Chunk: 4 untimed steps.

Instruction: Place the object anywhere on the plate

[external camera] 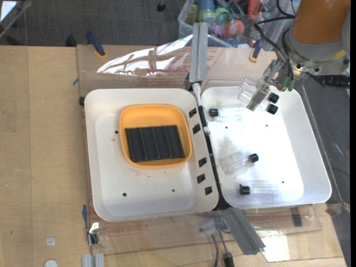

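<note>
Camera view
Arm: grey, with an orange band (pixel 320 13), coming in from the upper right over the right bin's far corner.
Gripper (pixel 257 100): tilted down and leftward, over the far part of the right bin (pixel 314 149).
Grasp: a clear vial (pixel 248 89) with a black cap (pixel 273 98) sits at the fingertips, lifted off the bin floor; it looks held between the fingers, which are closed in on it, though the clear plastic makes the contact hard to read.
Other vials in right bin: one (pixel 238 161) near the middle with its cap to the right; one (pixel 259 191) near the front edge with its cap to the left; one (pixel 225 113) at the far left, cap to the left. All lie flat and apart from each other.
Second cap (pixel 271 109): just below the held vial's cap; its body can't be made out.
Plate (pixel 154 133): orange, in the left bin (pixel 105 166), well apart from the gripper.
Tray (pixel 154 143): dark, ribbed, lying on the plate.
Divider: a row of black clips (pixel 200 146) runs between the two bins.
</note>
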Motion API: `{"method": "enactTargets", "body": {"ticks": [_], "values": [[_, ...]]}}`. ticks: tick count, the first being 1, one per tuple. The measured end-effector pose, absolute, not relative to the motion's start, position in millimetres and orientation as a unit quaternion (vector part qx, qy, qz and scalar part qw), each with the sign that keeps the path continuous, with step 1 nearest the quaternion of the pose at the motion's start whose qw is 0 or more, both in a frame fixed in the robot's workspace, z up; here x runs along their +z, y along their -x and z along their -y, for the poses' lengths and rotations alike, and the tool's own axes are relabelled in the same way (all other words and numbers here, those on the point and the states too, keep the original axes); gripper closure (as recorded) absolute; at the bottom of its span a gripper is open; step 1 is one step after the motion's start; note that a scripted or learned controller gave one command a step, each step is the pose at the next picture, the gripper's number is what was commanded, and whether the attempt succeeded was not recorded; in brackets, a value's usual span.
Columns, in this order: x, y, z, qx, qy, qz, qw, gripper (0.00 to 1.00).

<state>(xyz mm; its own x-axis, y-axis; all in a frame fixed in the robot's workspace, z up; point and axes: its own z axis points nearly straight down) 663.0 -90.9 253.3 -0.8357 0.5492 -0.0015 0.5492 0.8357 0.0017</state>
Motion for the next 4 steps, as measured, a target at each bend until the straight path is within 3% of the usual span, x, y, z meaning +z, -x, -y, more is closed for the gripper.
{"method": "enactTargets", "body": {"ticks": [1,2,3,4], "values": [[247,-660.1,93,0.0007,-0.171,-0.985,0.001,1.0],[274,-655.7,93,0.0006,-0.054,-0.999,0.004,1.0],[236,-661.7,118,0.0009,-0.029,-1.0,0.001,1.0],[243,-666.5,143,0.0003,0.046,-0.999,0.004,1.0]]}}
